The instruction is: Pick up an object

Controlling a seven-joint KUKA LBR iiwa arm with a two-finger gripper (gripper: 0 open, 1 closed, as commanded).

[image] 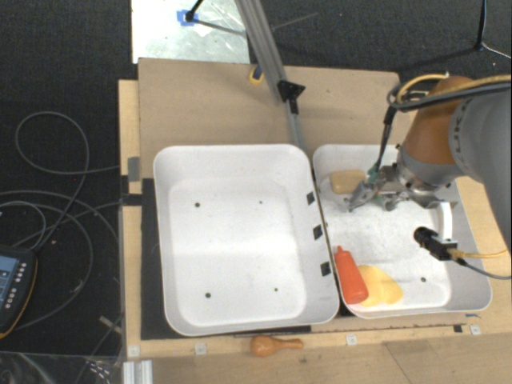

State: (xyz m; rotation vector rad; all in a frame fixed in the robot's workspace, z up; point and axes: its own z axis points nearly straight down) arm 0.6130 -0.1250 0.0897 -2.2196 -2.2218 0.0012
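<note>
- Two shallow white bins sit side by side on a brown surface; the left bin is the larger in view, and the right bin lies against its right wall.
- The grey arm, with its orange band, reaches in from the right and hangs over the far half of the right bin.
- The end effector points left and down toward the bin floor, close to the far left corner of that bin.
- Its tips blur against the white floor, so I cannot tell how far they are parted, and nothing can be made out between them.
- A tan block lies in the far left corner of the right bin, just beside the end effector on its far side; whether they touch is unclear.
- An orange-red bottle lies along the left wall of the right bin, in the near half, well apart from the end effector.
- A yellow object rests against the bottle's right side, near the bin's front wall.
- A small tan wooden piece lies on the surface outside the bins, just in front of the left bin's near edge.
- A grey pole slants down from the top of the view to the far edge between the two bins.
</note>
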